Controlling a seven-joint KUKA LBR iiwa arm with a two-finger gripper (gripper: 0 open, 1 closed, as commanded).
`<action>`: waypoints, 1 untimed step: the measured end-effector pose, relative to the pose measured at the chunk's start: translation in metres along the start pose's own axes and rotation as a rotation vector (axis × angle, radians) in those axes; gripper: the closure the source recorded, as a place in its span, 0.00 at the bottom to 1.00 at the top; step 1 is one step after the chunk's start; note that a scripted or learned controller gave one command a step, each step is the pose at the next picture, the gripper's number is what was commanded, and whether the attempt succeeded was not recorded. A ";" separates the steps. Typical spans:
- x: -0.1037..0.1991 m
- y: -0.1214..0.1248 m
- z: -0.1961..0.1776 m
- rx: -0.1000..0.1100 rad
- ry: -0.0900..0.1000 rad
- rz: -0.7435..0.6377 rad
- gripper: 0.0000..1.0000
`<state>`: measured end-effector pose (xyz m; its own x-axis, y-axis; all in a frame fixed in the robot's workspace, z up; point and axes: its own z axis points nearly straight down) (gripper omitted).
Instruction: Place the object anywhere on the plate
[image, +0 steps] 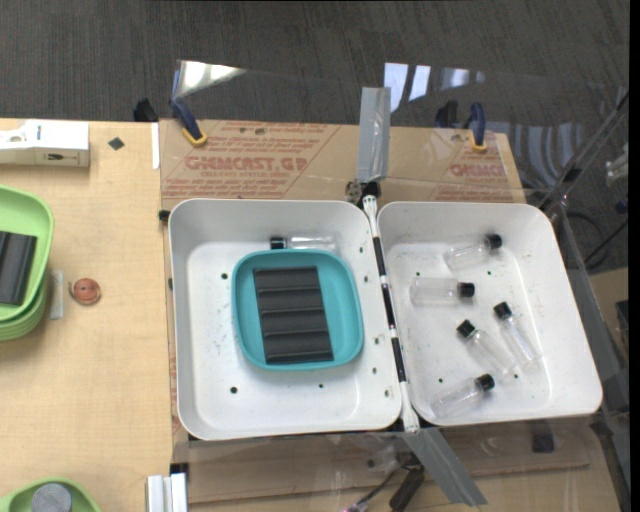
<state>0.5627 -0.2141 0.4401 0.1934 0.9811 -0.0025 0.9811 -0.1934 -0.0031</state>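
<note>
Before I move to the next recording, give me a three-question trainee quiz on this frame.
1. True or false: one clear vial lies in the left bin, just beyond the teal plate.
2. How many clear vials with black caps lie in the right bin?
3. What sits on the teal plate? A) a black ridged insert B) a vial C) an orange disc

Key: 1 true; 2 five; 3 A.

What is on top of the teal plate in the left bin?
A black ribbed insert lies on the teal plate, covering its middle; what is beneath it cannot be seen. One clear vial lies in the bin behind the plate, not on it.
</note>
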 end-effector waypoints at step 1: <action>0.000 0.000 0.000 0.000 0.000 0.000 0.00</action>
<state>0.5627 -0.2141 0.4401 0.1934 0.9811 -0.0025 0.9811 -0.1934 -0.0031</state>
